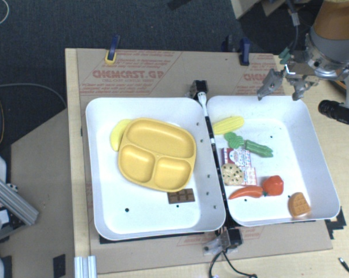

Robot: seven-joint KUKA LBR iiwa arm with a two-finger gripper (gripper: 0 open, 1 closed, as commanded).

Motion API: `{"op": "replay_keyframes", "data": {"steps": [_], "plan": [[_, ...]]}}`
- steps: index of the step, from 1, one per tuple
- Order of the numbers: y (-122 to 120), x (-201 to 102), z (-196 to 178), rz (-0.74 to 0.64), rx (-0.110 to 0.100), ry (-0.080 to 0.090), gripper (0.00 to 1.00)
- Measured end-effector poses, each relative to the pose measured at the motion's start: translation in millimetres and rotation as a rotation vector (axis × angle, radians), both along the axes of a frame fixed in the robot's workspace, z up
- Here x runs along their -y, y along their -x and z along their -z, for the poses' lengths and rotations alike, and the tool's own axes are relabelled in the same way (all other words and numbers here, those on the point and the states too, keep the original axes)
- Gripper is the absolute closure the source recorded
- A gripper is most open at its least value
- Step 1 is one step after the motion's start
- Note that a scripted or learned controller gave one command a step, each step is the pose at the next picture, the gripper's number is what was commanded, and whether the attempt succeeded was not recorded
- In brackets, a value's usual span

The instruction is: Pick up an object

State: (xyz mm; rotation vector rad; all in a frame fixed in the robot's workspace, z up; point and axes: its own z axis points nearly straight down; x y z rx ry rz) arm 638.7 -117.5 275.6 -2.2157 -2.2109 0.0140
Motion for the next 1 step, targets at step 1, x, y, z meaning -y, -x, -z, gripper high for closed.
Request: {"op": "replay_keyframes", "data": {"steps": [1], "plan": [[-1.8, -0.3, -8.2, -0.002, 0.014, 0.002, 0.00]]}}
